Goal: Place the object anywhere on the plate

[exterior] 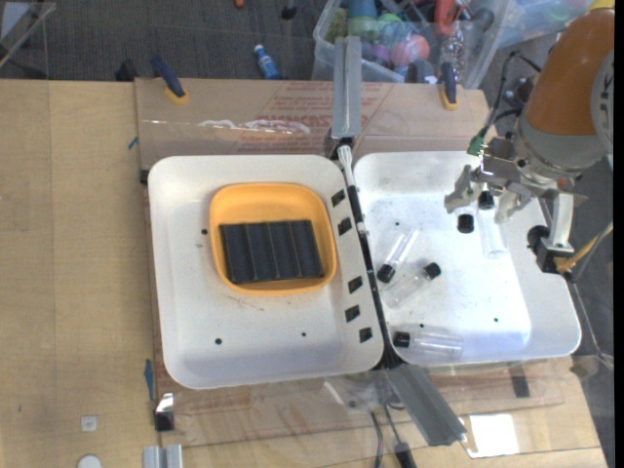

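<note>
Three clear vials point(414, 277) in R bin point(507, 325) — claw point(485, 201) above, plate point(271, 235) L.

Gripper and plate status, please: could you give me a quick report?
Gripper over right bin, grip unclear. Clear vials loose on the bin floor. Yellow plate in left bin carries a black ridged block.

Two bins sit side by side on the tabletop point(68, 261). The left bin point(185, 339) holds a plate point(272, 199) with a ridged block point(271, 252) on it. The right bin point(546, 330) holds several vials point(400, 254) near its left edge. The arm point(575, 86) enters at the frame's upper right, above the right bin.
</note>
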Controlling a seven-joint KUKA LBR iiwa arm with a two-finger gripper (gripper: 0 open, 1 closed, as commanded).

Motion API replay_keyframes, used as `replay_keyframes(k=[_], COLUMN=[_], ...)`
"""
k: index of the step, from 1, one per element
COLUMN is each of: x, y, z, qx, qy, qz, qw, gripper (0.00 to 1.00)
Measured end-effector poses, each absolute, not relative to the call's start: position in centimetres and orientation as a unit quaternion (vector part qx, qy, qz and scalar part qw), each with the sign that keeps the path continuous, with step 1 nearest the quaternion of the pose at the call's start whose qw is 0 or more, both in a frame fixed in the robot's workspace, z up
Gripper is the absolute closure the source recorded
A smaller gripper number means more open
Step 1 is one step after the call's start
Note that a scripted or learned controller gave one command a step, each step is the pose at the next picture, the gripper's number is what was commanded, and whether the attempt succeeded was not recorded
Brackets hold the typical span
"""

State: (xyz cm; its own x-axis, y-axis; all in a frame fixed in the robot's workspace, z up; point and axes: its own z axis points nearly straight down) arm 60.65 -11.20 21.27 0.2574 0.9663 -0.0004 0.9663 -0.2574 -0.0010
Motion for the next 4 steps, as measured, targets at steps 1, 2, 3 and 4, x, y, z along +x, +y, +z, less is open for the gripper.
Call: replay_keyframes(k=[1, 2, 3, 4], x=[63.2, 66.7, 66.7, 66.7], y=[-9.8, -8.0, -4.9, -2.3], z=[20.8, 20.0, 21.9, 24.2], qx=[-0.745, -0.709, -0.662, -0.609], qy=[-0.667, -0.705, -0.749, -0.793], qz=[-0.0004, -0.0004, -0.0009, -0.0011], qw=[-0.001, -0.001, -0.001, -0.002], gripper=[1.00, 1.00, 1.00, 1.00])
